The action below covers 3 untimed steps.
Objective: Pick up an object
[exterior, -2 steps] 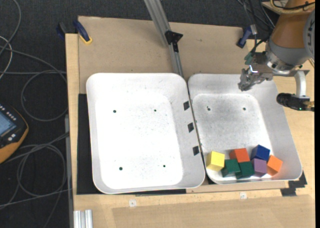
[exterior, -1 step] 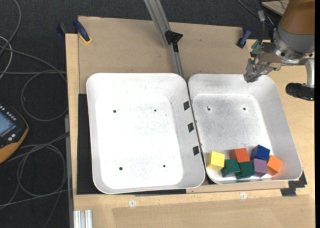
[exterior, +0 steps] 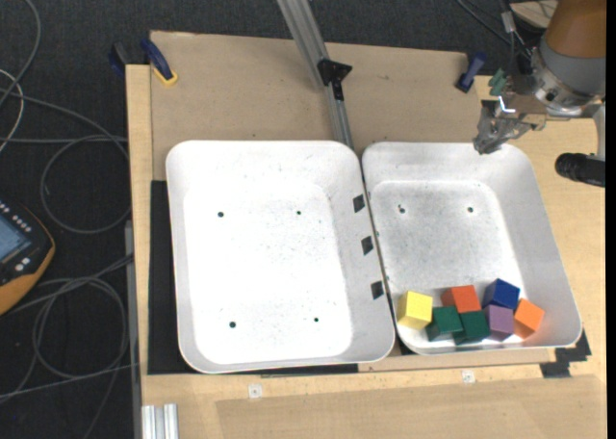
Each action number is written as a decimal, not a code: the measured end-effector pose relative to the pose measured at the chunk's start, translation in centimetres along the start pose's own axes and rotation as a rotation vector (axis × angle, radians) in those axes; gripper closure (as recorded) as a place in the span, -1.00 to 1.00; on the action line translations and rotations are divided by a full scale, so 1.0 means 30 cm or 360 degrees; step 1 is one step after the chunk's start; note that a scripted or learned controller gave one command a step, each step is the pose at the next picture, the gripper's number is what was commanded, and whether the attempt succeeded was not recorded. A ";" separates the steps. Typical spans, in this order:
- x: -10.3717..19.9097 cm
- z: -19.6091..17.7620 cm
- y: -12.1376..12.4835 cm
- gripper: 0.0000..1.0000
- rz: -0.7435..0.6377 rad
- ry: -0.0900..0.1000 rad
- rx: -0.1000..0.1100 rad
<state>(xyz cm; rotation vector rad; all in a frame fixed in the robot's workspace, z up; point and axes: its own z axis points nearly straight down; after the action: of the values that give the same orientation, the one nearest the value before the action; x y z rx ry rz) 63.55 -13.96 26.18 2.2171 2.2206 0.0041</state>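
Nearest me, along the front wall of the right bin (exterior: 549, 235), the blocks huddle together: yellow block (exterior: 417, 308), two green blocks (exterior: 459, 323), red block (exterior: 464, 297), blue block (exterior: 502, 292), purple block (exterior: 500, 319), orange block (exterior: 528, 315); the left bin (exterior: 192, 235) lies beside it; farther back, my gripper (exterior: 489, 142) hangs over the right bin's far rim, well apart from the blocks; I cannot tell how wide it stands.

Bins: two white bins, left bin (exterior: 260, 254) and right bin (exterior: 452, 225).
Blocks: seven, clustered at 6 o'clock in the right bin.
Yellow block (exterior: 417, 308): one.
Green blocks (exterior: 447, 322) (exterior: 473, 327): two.
Red block (exterior: 464, 297): one.
Blue block (exterior: 502, 293): one.
Purple block (exterior: 500, 320): one.
Orange block (exterior: 528, 315): one.
Blue clamps (exterior: 159, 62) (exterior: 471, 71): two, on the far bench edge.
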 end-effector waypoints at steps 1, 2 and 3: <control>0.158 -0.017 -0.094 1.00 -0.0006 0.0006 0.0011; 0.290 -0.006 -0.179 1.00 -0.0005 0.0006 0.0012; 0.464 0.038 -0.272 1.00 -0.0006 0.0006 0.0015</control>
<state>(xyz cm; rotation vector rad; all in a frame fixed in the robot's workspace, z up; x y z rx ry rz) 55.39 -0.05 25.00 2.2192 2.2317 -0.0019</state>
